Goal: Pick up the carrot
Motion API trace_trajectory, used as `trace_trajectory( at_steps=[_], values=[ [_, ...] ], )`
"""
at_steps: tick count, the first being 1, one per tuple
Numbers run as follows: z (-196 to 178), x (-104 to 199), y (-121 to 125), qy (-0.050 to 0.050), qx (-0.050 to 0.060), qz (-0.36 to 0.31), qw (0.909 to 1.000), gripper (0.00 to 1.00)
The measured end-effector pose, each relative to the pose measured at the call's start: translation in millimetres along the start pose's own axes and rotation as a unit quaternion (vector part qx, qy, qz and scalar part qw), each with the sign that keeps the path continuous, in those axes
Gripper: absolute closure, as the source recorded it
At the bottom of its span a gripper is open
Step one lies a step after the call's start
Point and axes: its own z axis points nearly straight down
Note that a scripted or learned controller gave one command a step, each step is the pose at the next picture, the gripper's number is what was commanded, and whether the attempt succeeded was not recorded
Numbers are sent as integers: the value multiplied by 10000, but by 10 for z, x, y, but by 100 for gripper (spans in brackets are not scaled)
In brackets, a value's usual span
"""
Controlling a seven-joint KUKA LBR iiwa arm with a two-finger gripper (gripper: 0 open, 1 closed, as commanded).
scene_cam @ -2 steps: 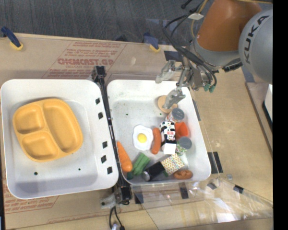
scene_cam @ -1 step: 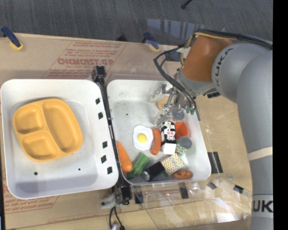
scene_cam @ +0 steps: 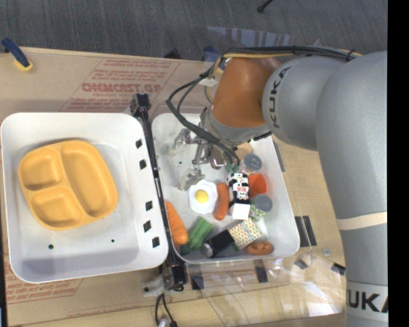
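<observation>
1. The carrot [scene_cam: 176, 223] lies in the right bin [scene_cam: 285, 218], low in the frame just right of centre, hard against that bin's left wall, its thin end pointing up the frame and its thick end down.
2. The gripper [scene_cam: 208, 157] hangs in the upper half of the same bin, above the toy fried egg [scene_cam: 202, 196] and well apart from the carrot. Nothing sits in it; whether the jaws are apart or together cannot be told.
3. The step in hand looks like the approach, so the task is barely begun.
4. A good approach would carry the gripper down the frame and leftward, then turn the wrist so the jaws close across the carrot's width, not along it.
5. The wall beside it leaves little room; one jaw may strike the rim.
6. The green vegetable [scene_cam: 200, 232] lies just beside the thick end, so a grasp nearer the carrot's middle seems safer.
7. The yellow divided plate [scene_cam: 67, 182] in the left bin [scene_cam: 27, 264] plays no part.
</observation>
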Motion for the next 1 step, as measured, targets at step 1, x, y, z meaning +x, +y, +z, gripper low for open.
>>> trace_trajectory(
  at_steps=[1],
  values=[
    [8,882,-142,25,28,-780,9969,0]
  ],
)
